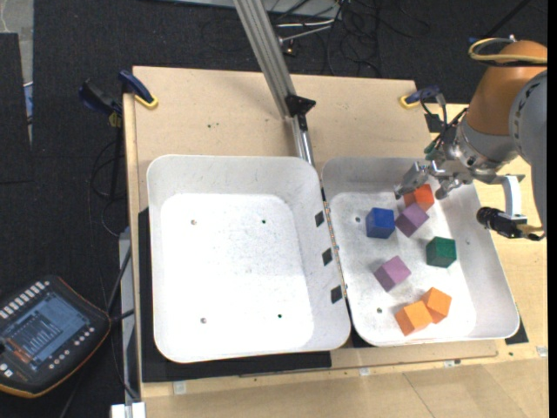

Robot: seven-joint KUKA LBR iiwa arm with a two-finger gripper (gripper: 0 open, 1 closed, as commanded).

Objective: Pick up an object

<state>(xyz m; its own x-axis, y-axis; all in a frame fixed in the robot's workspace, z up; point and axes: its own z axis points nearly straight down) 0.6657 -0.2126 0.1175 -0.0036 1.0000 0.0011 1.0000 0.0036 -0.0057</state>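
Orange-red, a small block [423, 197] sits near the far edge of the right bin [487, 320], directly under the gripper [428, 184]. I cannot tell if the fingers are apart or together, or if they touch this block. Just in front of the block, touching it, lies a purple cube [412, 219], and to that cube's left a blue cube [379, 223]. Nearer to me than the block are a green cube [441, 252] and a second purple cube [392, 273]. Two orange cubes [424, 311] rest side by side by the bin's near edge. Left of this bin stands the left bin [161, 259]. The grey arm [505, 103] comes in from the right.
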